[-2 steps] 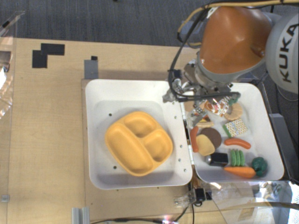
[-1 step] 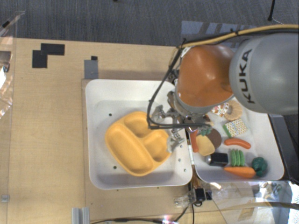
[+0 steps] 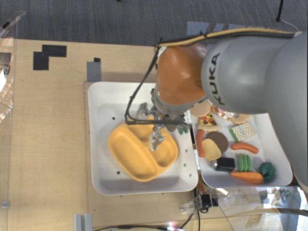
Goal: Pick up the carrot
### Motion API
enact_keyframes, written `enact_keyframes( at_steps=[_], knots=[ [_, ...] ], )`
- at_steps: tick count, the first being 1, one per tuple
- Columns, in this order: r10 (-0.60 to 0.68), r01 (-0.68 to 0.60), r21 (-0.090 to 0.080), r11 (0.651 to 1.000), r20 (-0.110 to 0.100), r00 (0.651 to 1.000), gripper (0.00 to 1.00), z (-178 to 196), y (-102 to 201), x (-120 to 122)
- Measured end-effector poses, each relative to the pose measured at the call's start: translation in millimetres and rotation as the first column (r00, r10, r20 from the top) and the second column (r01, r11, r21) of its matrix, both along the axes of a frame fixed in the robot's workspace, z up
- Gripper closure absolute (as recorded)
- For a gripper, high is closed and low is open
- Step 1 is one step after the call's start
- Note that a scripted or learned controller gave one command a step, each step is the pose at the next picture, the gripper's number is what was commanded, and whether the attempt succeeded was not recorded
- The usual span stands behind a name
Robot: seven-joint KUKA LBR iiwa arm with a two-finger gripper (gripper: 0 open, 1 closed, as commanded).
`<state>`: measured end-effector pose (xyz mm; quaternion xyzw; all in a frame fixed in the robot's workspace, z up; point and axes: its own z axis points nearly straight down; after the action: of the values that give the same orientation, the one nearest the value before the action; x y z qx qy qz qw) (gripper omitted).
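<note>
**Q:** Carrot [image 3: 247, 176] position, taken from the yellow dish [image 3: 139, 153]?

**A:** Well to the right of the dish, in the other white bin [image 3: 284, 170]. The carrot lies flat along that bin's near edge, orange with its tip toward the dish. A green vegetable [image 3: 244, 162] sits just behind it, and a dark green piece [image 3: 267, 170] just beyond its far end.

**Q:** Gripper [image 3: 157, 142] position?

**A:** Directly over the dish, above its dividing ridge, in the left bin [image 3: 98, 129]. The metal tip points down into the dish. Whether the fingers are spread or pressed together cannot be told; the tip is small and partly masked by the wrist. Nothing is seen between them.

**Q:** What lies between the dish and the carrot?

**A:** The shared wall of the two bins, then a cluster of toy foods: a brown disc [image 3: 217, 140], a pale yellow piece [image 3: 211, 149], a black block [image 3: 224, 164] and a red sausage [image 3: 245, 147].

**Q:** And the arm?

**A:** The grey arm [image 3: 250, 76] enters from right of the dish, its orange band [image 3: 179, 78] hanging just behind the dish's far rim.
</note>
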<state>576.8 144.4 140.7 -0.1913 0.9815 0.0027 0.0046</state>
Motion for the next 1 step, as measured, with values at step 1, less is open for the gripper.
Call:
enact_keyframes(
  at_steps=[1],
  knots=[
    [-0.122, 0.122, 0.004, 0.993, 0.002, 0.993, 0.00, -46.6, -28.3, 9.3]
  ],
)
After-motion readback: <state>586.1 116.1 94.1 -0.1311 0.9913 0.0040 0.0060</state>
